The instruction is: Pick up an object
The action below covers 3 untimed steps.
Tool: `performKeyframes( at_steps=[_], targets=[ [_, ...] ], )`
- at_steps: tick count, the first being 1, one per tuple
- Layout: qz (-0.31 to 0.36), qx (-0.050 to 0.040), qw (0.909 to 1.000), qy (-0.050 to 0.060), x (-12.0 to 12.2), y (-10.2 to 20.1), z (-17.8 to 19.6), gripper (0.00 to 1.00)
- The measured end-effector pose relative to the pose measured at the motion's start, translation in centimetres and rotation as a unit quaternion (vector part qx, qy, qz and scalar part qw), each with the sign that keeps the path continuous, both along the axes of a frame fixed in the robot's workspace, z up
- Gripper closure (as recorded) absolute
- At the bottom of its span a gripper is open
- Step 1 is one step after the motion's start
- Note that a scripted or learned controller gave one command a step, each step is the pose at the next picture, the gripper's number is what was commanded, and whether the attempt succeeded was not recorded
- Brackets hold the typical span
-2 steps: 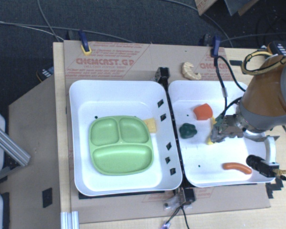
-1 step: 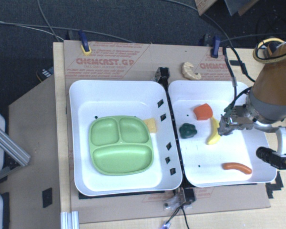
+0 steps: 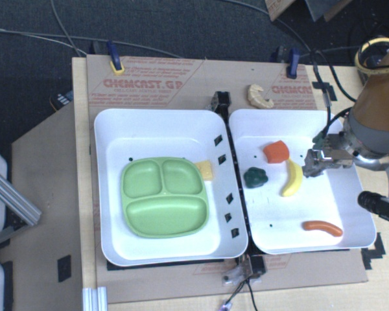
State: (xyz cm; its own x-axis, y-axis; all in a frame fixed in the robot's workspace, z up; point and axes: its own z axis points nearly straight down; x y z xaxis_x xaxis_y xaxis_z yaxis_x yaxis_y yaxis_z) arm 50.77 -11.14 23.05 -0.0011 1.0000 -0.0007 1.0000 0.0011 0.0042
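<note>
Right bin (image 3: 350, 235): pincer (image 3: 309, 165) beside banana (image 3: 292, 179), its grip perhaps released, unclear.

Bright even overhead light, sharp, soft shadows

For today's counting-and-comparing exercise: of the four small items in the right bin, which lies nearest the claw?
The yellow banana. Its upper end lies right beside the claw, while the orange block, the dark green piece and the red sausage lie farther off.
</note>
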Motion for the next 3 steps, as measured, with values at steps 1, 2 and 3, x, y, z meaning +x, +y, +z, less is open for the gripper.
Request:
performKeyframes(
  at_steps=[1, 2, 3],
  targets=[
    [0.003, 0.0015, 1.0, 0.002, 1.0, 5.8, -0.4, 1.0],
    [0.003, 0.0014, 1.0, 0.002, 1.4, 10.8, 0.3, 1.0],
    [0.003, 0.002, 1.0, 0.002, 0.4, 16.6, 0.8, 1.0]
  ],
)
